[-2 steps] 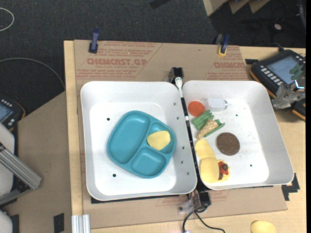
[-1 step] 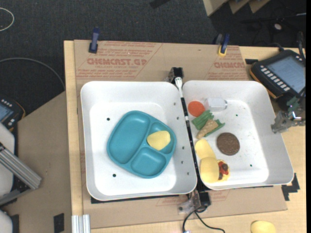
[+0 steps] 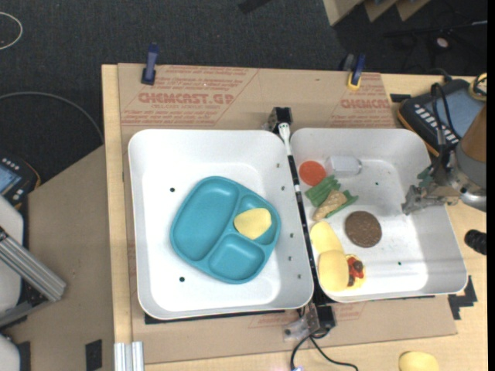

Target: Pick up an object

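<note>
Behind the bins [image 3: 209,149], cardboard [image 3: 193,91] reads "CHEMCAST".

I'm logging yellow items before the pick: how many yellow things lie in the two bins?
3. One pale yellow piece lies in the blue divided plate in the left bin. Two yellow pieces lie in the right bin's near left corner. Others may be hidden.

A round brown disc [image 3: 362,229] lies flat mid-floor in the right white bin [image 3: 433,273]. Left of it cluster an orange-red ball [image 3: 312,172], green bean-like pieces [image 3: 326,191] and two pale yellow lumps [image 3: 328,255] — a clear cup [image 3: 345,165] lies beside the ball.
</note>
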{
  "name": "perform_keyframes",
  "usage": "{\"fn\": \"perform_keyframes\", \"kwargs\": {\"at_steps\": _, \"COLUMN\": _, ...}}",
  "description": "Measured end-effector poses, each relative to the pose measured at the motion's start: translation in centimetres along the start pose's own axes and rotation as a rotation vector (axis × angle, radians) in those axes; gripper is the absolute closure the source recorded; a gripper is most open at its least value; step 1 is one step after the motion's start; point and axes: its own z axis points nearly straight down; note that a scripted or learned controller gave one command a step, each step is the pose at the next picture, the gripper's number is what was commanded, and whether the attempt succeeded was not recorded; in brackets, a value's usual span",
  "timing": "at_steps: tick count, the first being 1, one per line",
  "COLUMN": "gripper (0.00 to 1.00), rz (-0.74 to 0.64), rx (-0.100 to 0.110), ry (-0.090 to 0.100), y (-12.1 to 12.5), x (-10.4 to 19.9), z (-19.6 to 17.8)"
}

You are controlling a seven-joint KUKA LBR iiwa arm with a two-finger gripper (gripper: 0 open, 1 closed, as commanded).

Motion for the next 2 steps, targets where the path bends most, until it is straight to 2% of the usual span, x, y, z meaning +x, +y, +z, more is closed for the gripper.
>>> {"fn": "perform_keyframes", "kwargs": {"at_steps": 1, "gripper": 1.0, "rz": -0.008, "rx": -0.026, "ry": -0.004, "y": -2.1, "x": 5.8, "z": -14.6}}
{"fn": "perform_keyframes", "kwargs": {"at_steps": 2, "gripper": 1.0, "rz": -0.014, "rx": -0.037, "ry": -0.005, "y": 9.6, "x": 12.5, "z": -28.8}}
